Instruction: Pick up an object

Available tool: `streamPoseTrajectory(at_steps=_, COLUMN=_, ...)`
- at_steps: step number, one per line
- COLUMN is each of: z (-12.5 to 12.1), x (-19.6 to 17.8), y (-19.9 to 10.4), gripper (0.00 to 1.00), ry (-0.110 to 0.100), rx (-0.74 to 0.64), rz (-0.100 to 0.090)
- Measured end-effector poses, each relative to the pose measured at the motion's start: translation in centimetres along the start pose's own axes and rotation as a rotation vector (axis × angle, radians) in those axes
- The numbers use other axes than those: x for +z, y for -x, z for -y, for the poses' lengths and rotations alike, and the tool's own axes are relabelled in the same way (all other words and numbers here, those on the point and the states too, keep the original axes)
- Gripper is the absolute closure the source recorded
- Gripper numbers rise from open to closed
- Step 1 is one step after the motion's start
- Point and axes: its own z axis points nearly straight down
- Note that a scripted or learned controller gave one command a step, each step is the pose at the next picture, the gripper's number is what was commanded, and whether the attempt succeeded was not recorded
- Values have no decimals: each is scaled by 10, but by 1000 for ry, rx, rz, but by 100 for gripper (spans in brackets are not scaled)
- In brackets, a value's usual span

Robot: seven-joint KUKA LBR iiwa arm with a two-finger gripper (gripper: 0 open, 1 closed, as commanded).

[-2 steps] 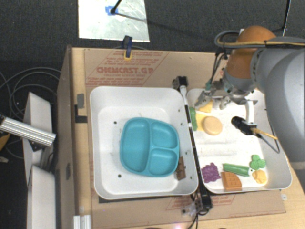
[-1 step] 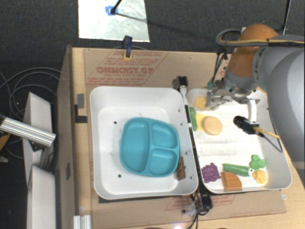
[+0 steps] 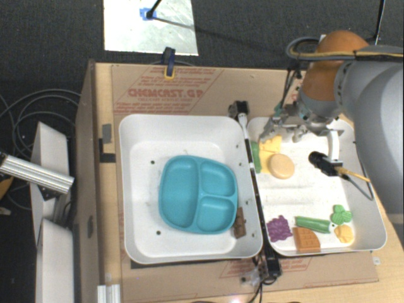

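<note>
Camera view: gripper (image 3: 282, 131) low at right bin's (image 3: 372, 232) far-left corner, over yellow piece (image 3: 271, 146), likely targeting it. Grip state impossible to tell. Beige round (image 3: 281, 166) beside; grapes (image 3: 278, 227) along near edge. Blue tray (image 3: 197, 194) in left bin (image 3: 136, 169).

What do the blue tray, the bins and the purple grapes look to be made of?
Blue tray: likely moulded plastic, matte, one even turquoise with rounded compartment ridges. Bins: probably thin formed plastic, smooth white with soft rounded corners and a slight sheen. Purple grapes: seemingly toy plastic or rubber, uniform colour and lumpy moulded shape; too small to tell which.
</note>
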Motion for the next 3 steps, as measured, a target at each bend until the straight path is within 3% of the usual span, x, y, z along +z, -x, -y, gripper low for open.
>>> streamPoseTrajectory(at_steps=1, z=6, x=19, y=-5, gripper=0, ry=0, rx=6, rz=2)
streamPoseTrajectory(at_steps=2, z=7, x=10, y=-4, gripper=100, ry=-9, rx=5, rz=0)
streamPoseTrajectory(at_steps=3, z=5, x=8, y=-5, gripper=0, ry=-1, rx=4, rz=1)
